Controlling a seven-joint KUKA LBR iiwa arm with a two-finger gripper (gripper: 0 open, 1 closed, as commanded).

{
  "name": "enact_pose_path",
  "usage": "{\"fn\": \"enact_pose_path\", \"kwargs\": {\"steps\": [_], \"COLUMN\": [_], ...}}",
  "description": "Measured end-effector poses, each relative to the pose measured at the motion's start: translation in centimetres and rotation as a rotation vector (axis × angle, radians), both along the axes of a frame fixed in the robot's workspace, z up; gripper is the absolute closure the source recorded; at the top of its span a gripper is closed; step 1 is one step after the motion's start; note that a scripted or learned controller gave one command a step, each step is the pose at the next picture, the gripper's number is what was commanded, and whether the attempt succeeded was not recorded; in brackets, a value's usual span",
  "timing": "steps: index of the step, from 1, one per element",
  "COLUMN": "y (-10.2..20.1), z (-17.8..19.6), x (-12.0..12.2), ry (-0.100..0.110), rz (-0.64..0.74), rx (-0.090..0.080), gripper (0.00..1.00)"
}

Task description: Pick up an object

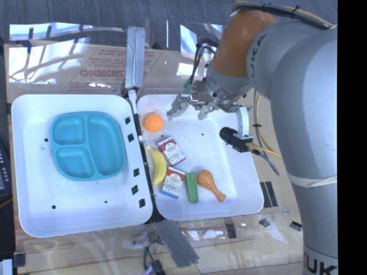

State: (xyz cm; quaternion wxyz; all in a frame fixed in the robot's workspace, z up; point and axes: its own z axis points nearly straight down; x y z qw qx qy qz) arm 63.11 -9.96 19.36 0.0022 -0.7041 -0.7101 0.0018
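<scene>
The right bin (241, 171) holds an orange ball (152, 122), a yellow banana (157, 164), a red and white carton (171, 151), a second small carton (173, 184), a green stick (191, 188) and an orange drumstick-shaped toy (211, 185). My gripper (189, 110) hangs over the far part of this bin, just right of the ball. Its two fingers (175, 108) stand apart, open, with nothing between them. The ball lies a little left of the nearer fingertip, apart from it.
In the left bin (28, 171) lies a blue divided plate (89, 144). A hinged divider (137, 153) runs between the bins. Cardboard (97, 67) lies behind them. The arm's grey body (298, 96) covers the right side, with a black part (232, 137) over the right bin.
</scene>
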Motion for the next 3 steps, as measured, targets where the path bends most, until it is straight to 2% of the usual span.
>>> {"fn": "enact_pose_path", "kwargs": {"steps": [1, 2, 3], "y": [-0.4, -0.4, 2.0], "z": [-10.3, -9.4, 3.7], "x": [-5.5, -5.5, -6.5], "ry": [-0.001, 0.002, -0.007], "rz": [-0.021, -0.017, -0.002], "rx": [0.0, 0.0, -0.001], "gripper": [0.0, 1.0, 1.0]}}
